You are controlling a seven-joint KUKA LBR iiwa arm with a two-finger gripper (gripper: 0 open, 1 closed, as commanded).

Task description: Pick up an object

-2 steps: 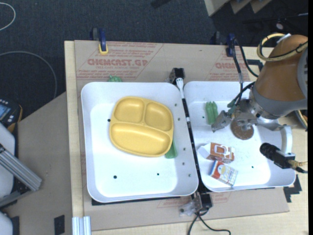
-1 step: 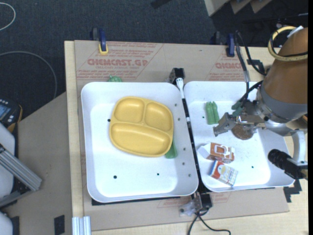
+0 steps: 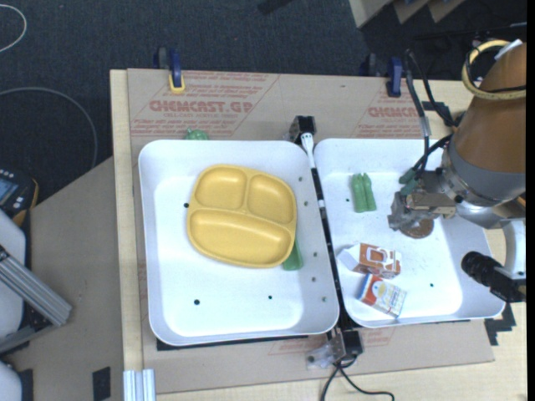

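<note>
Near edge of table [image 3: 226, 366]: cable and small connector below the seam between the two bins.
Right bin [image 3: 443, 307], near part: two small cartons, one blue and white [image 3: 383, 295], one orange and white [image 3: 378, 260], lying close together; print too small to read.
Left bin [image 3: 167, 291]: yellow divided plate [image 3: 242, 215] in three compartments, with a green item [image 3: 292, 257] tucked under its right edge.
Right bin, middle: claw [image 3: 415, 211] low over a round brown object [image 3: 415, 226], probably touching it; opening of the fingers hidden, cannot tell whether anything is gripped.
Right bin, far part: green ridged piece [image 3: 362, 192], well apart from the claw.
Step in hand: judged as descent onto the brown object, grasp not confirmed.
Next move: closing squarely on the brown object, then a straight lift; a flat disc may slip from the tips.
Far board [image 3: 251, 98]: red print reading "CHEMCAST", repeated on the right; blue clamps at the far edge.
</note>
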